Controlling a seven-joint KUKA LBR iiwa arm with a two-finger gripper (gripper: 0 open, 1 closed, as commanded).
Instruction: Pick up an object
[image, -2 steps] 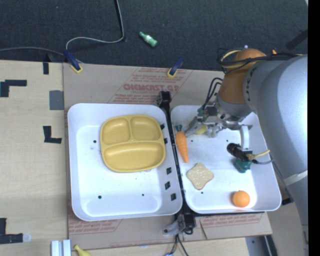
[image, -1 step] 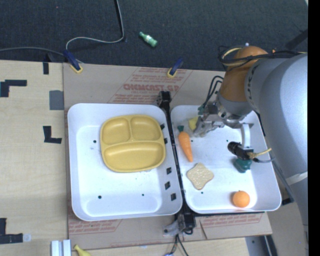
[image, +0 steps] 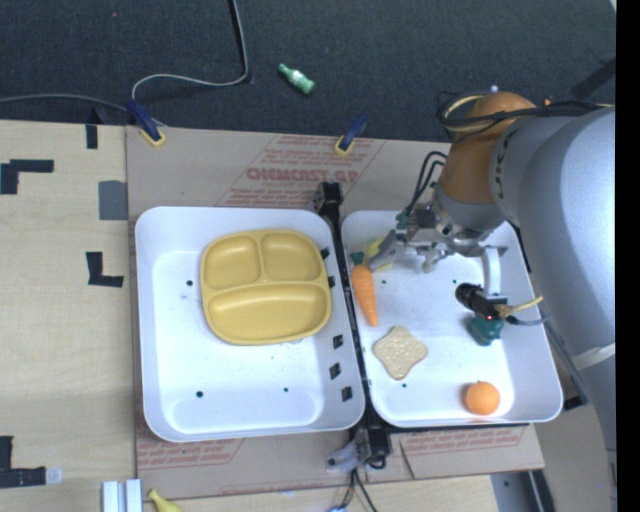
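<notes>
My gripper (image: 403, 258) is low in the right bin (image: 530, 392), near its far left corner, and stands open with bare white floor between its fingers. A small yellow-green thing (image: 374, 247) lies right beside the left finger, partly hidden by it. An orange carrot (image: 365, 294) lies just in front of the gripper, along the bin's left wall. Closer to the front are a slice of bread (image: 400, 352) and a small orange (image: 482, 398).
A yellow divided plate (image: 267, 285) lies in the left bin (image: 170, 400). The grey arm covers the right bin's far right side. A black divider (image: 340, 300) runs between the bins. Cables and a small green thing (image: 297, 78) lie on the dark floor behind the bench.
</notes>
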